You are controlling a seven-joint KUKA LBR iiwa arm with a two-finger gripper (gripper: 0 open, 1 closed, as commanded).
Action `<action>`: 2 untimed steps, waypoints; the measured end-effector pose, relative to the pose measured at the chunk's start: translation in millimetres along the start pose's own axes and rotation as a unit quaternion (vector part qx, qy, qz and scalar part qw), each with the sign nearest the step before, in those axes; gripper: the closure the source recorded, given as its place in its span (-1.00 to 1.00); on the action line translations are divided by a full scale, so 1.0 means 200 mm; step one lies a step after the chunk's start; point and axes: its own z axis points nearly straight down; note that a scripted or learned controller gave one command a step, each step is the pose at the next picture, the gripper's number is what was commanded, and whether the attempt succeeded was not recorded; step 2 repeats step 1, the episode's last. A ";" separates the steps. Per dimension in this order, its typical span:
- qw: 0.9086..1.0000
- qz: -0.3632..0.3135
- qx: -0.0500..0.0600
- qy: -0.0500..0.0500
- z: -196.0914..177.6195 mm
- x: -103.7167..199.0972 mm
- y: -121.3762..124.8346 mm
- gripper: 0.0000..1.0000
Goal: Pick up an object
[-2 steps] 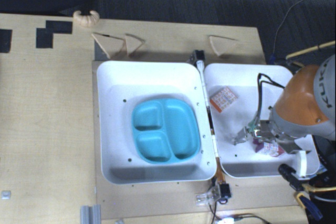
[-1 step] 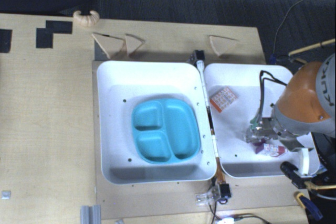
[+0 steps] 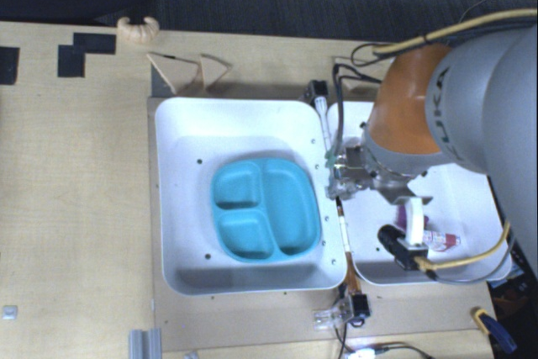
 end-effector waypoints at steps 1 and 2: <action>1.000 0.000 0.000 -0.001 -0.14 0.21 0.31 1.00; 1.000 0.000 0.000 -0.001 -0.14 0.21 0.31 1.00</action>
